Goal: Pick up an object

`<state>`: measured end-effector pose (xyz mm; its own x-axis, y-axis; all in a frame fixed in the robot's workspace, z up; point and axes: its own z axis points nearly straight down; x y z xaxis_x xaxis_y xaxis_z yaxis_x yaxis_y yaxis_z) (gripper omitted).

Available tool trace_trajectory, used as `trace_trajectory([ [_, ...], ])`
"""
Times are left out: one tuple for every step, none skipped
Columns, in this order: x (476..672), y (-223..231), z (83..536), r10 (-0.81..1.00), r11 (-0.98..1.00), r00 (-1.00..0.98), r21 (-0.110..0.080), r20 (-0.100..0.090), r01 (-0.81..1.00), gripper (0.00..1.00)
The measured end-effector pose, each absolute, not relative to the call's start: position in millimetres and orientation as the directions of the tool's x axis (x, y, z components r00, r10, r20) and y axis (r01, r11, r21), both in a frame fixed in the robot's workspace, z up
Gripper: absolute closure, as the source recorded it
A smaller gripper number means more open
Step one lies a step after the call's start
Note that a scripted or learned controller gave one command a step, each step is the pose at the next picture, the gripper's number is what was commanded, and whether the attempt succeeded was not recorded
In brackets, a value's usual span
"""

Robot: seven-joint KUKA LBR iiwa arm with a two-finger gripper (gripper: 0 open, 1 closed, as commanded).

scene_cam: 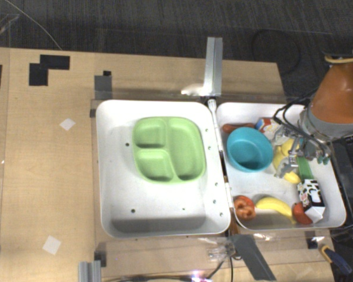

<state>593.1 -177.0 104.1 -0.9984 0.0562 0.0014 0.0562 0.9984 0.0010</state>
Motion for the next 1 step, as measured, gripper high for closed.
trace_trajectory([
  [586.0,-160.2,92.7,0.065,0.998,-0.998,-0.01,-0.024,0.066,0.0],
])
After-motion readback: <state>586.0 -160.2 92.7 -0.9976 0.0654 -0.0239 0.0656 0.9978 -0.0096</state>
